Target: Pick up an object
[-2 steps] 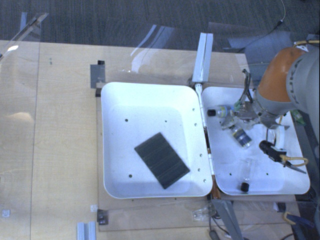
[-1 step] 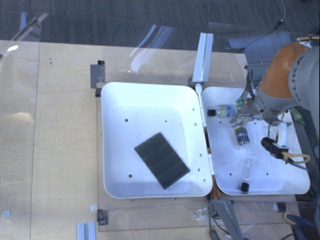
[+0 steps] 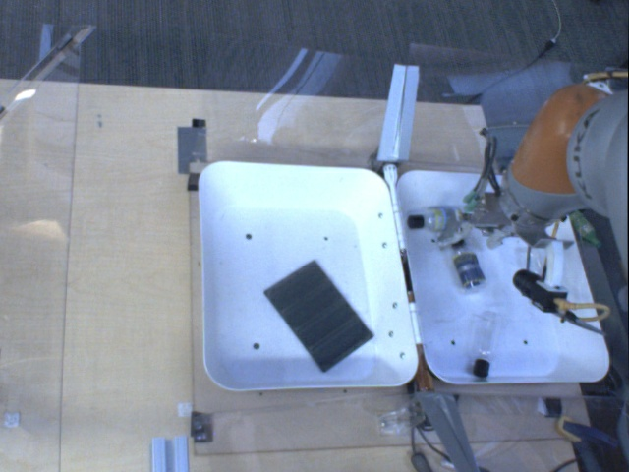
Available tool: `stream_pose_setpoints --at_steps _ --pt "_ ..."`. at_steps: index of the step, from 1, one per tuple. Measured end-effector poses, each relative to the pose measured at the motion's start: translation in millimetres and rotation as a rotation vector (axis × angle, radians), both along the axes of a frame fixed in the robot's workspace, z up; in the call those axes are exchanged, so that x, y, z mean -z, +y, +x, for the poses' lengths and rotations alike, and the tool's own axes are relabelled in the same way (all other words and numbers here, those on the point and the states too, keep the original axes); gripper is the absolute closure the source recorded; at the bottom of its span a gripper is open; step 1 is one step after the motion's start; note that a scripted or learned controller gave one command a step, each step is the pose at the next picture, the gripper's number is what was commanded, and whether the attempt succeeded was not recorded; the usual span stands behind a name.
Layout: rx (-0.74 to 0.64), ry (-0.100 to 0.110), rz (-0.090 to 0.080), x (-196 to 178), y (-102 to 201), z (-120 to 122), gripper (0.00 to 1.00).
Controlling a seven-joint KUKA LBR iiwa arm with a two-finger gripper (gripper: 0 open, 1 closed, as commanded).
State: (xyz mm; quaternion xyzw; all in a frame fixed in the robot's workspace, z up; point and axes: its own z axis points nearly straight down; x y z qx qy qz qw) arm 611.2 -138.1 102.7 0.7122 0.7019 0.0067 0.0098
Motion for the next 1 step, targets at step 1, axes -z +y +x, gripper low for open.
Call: stream_pose_setpoints --at_steps 1 --pt "0.006 0.01 0.002 13.2 5.5 -9.9 0.0"
